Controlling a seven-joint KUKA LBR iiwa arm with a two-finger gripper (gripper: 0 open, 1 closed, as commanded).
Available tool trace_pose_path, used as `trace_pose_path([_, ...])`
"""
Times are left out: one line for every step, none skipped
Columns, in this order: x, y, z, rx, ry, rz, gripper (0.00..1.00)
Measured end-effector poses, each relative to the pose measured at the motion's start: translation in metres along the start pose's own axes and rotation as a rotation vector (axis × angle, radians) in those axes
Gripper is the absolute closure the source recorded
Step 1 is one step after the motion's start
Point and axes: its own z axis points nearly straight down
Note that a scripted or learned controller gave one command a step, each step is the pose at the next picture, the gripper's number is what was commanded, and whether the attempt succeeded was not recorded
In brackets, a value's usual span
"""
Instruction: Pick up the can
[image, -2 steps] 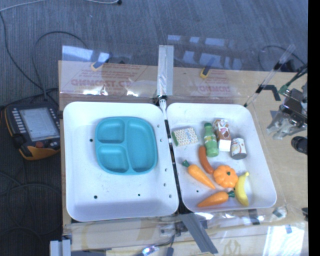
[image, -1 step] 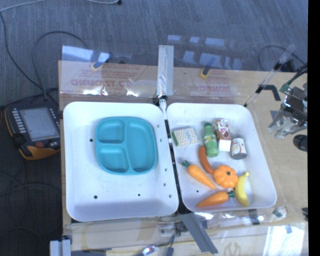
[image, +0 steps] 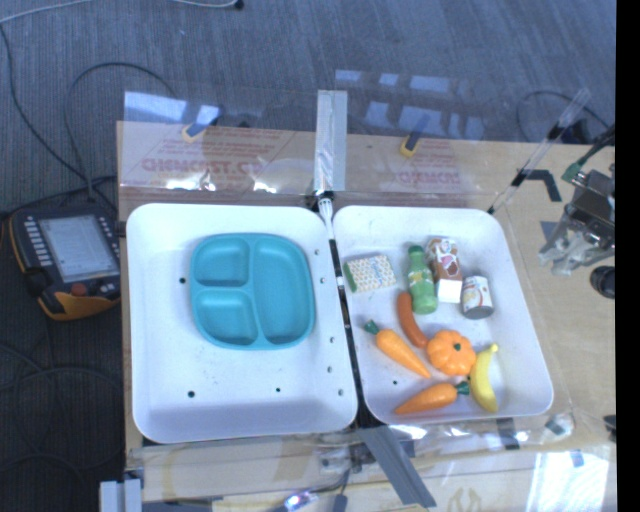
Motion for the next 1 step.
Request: trace_pose_path([0.0006,0.0007,-0.0067,0.004,-0.005,-0.005,1.0])
